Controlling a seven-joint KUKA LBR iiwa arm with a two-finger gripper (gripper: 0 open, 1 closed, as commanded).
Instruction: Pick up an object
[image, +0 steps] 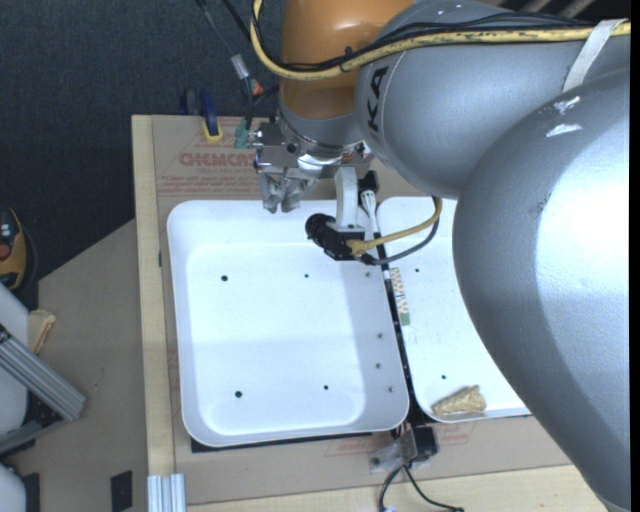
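Arm (520, 200): grey robot arm filling the right side and top of the view, reaching in from the right; its broad rounded casing covers most of the right bin.
Orange band (325, 40): wide orange collar above the wrist, at the top centre, with yellow and black cables looped around it.
Bench (160, 300): tan board under both bins, with faded red lettering along its far edge.
Left bin (280, 330): shallow white tray with rounded corners, taking up the middle of the view; a few small dark dots mark its floor.
Right bin (430, 330): second white tray touching the left bin along a dark seam; a narrow strip of it shows beside the arm.
Gripper (280, 195): small metal fingers hanging from the wrist over the far rim of the left bin, near its far left corner. Nothing shows between them. They look close together, but they are too small and shadowed to tell whether they are parted or closed.
Black fitting (335, 238): dark clamp and cable beside the gripper, over the far edge where the two bins meet.
Object (458, 402): small tan, crumpled-looking lump lying on the floor of the right bin at its near edge, well apart from the gripper.
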